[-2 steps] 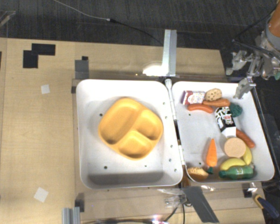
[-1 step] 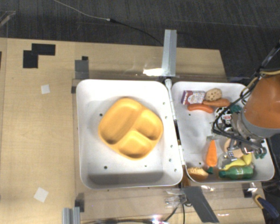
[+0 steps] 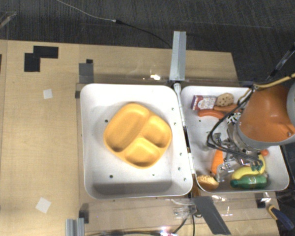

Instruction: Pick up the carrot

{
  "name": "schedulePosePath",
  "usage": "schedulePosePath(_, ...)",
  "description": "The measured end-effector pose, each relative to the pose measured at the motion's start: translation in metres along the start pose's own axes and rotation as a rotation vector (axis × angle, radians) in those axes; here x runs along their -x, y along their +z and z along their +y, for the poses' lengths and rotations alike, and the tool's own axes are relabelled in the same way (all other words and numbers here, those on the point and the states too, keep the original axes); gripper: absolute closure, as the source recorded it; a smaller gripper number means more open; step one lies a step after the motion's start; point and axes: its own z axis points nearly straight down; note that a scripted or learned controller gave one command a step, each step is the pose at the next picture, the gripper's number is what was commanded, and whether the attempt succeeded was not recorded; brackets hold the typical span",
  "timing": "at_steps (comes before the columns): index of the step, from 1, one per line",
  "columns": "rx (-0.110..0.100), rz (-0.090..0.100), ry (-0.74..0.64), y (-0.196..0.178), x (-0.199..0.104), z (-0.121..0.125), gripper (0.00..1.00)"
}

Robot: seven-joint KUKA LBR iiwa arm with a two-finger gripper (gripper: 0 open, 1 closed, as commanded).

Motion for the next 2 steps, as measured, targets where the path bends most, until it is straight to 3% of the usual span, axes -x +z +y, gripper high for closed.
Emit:
schedulePosePath(1, -0.002, -0.006, -0.006, -0.013, 0.003, 0.000, 1.00)
schedulePosePath(2, 0.001, 0.004, -0.305, 0.006, 0.007, 0.003, 1.00)
